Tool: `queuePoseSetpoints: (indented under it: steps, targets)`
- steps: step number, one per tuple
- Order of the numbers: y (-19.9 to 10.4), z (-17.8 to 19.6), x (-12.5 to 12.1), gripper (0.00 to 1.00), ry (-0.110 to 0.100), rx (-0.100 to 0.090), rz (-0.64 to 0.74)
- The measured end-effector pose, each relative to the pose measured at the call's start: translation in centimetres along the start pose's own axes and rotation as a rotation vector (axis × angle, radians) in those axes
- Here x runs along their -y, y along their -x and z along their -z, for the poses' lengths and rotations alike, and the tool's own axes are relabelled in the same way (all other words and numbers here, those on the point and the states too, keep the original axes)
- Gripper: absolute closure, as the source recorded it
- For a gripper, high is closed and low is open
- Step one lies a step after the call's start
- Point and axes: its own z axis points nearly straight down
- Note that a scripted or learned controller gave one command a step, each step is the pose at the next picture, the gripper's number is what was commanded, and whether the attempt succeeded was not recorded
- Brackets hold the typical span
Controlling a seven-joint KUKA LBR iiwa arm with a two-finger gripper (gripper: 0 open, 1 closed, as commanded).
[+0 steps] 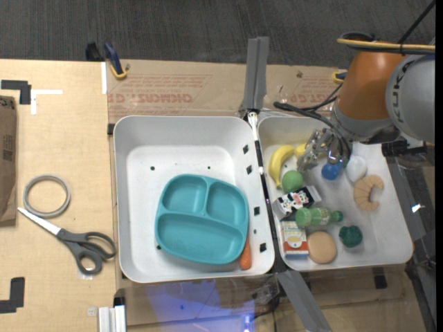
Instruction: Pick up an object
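Looked down at a slant on the table (62, 137), with two white bins side by side. Saw the left bin (131, 185) holding a teal plate (204, 218) with three wells, lying flat near the middle. Spotted a small orange piece (245, 257) just beside the plate's lower right edge, against the bin's right wall.

Found the right bin (394, 206) crowded with the things to pick. Noted a banana (279, 161) at its upper left, curved along the wall, with a green ball (292, 180) touching its lower end. Made out a black-and-white box (296, 200) below the ball, then a green bottle (317, 217) on its side, then a small carton (294, 239) near the front wall. Saw a tan round thing (322, 247) just beside the carton, and a dark green lump (351, 236) to its right. Placed a croissant (368, 191) toward the right wall, a white lump (356, 166) above it, and a blue piece (331, 171) just left of that.

Traced the arm (377, 88) in from the right, with the tool (320, 151) low over the right bin's upper part, between the banana and the blue piece. Could not tell the tool's state, apart or together, and saw nothing clearly clamped in it.

Noticed scissors (76, 241) and a tape roll (46, 194) on the table, well left of the bins.
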Motion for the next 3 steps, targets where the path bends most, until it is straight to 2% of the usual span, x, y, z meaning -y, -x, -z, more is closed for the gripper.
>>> queuePoseSetpoints:
  steps: [1, 2, 3]
  targets:
    - [-8.3, -0.1, 6.0, 0.0, -0.002, -0.004, -0.055]
    - [2.7, -0.1, 6.0, 0.0, -0.002, 0.0, -0.305]
    - [2.0, -0.2, 2.2, 0.0, -0.005, -0.007, -0.414]
